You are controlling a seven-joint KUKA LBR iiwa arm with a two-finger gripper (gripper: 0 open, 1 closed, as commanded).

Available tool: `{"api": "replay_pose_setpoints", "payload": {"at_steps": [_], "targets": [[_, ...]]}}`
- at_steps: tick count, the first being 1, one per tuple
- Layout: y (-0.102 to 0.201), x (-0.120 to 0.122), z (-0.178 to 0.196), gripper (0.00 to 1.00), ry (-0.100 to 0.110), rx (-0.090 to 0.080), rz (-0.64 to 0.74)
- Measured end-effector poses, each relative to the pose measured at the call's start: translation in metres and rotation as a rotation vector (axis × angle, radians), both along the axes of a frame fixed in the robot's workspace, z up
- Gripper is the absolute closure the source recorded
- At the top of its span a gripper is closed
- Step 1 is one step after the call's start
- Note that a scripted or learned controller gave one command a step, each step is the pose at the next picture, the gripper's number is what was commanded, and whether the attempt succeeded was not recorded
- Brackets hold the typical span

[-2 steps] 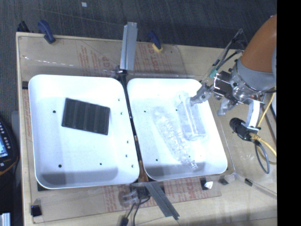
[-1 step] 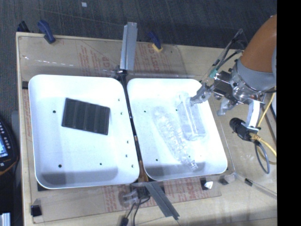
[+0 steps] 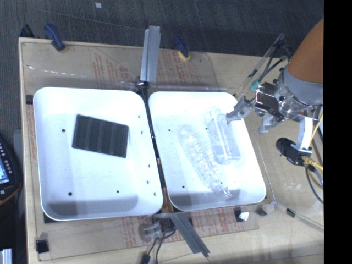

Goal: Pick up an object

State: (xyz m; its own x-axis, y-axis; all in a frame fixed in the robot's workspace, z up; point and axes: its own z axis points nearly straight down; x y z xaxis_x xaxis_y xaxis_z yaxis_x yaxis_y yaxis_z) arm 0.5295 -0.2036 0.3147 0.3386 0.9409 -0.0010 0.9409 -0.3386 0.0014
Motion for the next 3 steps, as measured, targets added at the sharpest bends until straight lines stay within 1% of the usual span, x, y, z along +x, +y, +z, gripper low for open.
{"api": "replay_pose_setpoints", "payload": {"at_steps": [1,2,3], "targets": [[0.018,-0.001,0.024,0.00,-0.001,0.000,-0.177],[0.007,-0.053,-0.005,0.00,0.005,0.003,0.258],[-0.003,-0.052,0.008,0.00,0.002,0.001,0.284]]}}
